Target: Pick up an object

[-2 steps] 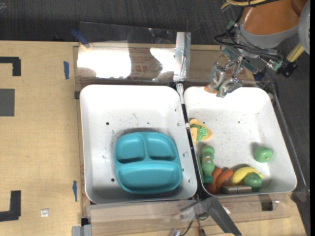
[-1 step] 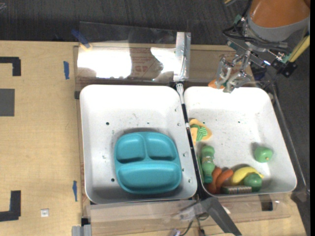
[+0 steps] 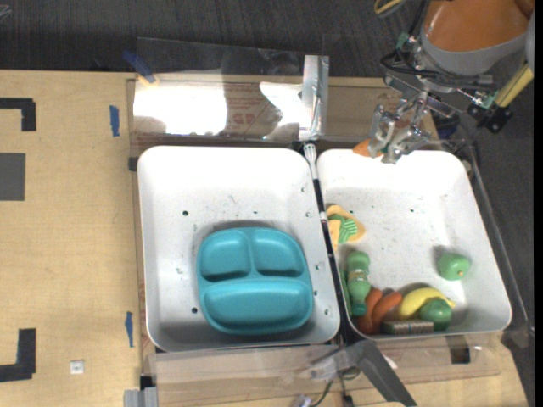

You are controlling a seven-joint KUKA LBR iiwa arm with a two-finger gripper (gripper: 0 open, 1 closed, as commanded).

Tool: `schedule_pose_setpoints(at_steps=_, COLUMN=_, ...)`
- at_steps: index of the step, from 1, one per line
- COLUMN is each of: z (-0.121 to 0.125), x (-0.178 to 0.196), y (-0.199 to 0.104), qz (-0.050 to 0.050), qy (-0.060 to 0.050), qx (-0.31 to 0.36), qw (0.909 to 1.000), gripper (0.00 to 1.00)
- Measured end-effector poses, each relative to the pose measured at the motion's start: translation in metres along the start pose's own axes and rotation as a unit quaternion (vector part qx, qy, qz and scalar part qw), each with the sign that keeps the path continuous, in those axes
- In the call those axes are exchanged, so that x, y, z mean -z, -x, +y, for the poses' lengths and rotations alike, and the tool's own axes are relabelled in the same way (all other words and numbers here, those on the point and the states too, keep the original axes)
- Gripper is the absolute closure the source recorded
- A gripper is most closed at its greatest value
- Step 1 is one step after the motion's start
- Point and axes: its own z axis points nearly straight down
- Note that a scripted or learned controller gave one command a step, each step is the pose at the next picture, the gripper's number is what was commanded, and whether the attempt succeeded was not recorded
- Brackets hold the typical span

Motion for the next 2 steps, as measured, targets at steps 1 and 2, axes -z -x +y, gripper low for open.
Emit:
schedule_pose_setpoints(at_steps=1, z=-0.02, x=0.028, y=-0.029, qz=-0.001, qy=-0.003, qx=0.058, qw=0.9983, gripper=1.0)
schedule_pose_setpoints(at_steps=2, z=0.001, x=-0.008, y=0.001, qz=0.0, qy=0.002, qx=0.083, qw=0.9965, gripper=1.0)
